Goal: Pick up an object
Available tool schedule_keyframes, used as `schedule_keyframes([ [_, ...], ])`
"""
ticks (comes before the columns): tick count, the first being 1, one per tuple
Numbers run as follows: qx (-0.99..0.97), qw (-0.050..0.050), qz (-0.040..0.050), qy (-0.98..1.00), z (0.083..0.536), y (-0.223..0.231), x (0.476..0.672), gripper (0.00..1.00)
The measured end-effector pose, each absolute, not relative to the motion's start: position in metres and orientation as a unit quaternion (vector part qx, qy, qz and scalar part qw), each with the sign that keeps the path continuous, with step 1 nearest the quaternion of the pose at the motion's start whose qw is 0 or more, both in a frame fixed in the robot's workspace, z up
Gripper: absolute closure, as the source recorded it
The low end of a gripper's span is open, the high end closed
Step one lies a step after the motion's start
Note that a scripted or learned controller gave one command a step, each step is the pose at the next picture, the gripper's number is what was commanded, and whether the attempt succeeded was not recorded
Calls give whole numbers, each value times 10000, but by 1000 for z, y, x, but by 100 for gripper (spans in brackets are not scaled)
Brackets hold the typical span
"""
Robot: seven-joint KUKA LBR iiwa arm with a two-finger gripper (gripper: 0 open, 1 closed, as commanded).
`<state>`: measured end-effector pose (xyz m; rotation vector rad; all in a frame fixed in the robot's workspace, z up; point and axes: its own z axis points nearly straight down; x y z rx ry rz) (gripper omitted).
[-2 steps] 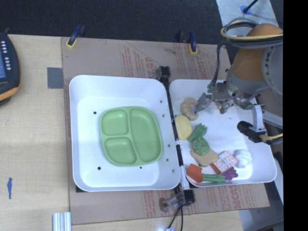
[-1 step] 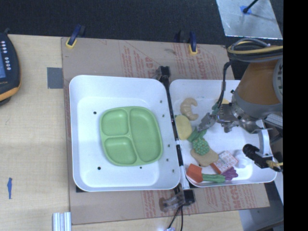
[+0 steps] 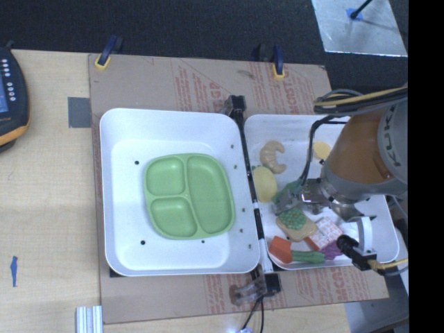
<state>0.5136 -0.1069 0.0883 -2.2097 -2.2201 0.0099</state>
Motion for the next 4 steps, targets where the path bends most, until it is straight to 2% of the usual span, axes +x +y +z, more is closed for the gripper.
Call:
schedule_keyframes([
  [1, -7056, 32, 21, -7086, 91, -109, 497, 0],
  [2, -7048, 3, 7, -7094, 92, -106, 518, 0],
  [3, -7055, 34, 21, -7087, 91, -103, 488, 0],
  [4, -7047, 19, 16, -7095, 102, -104, 490, 100],
])
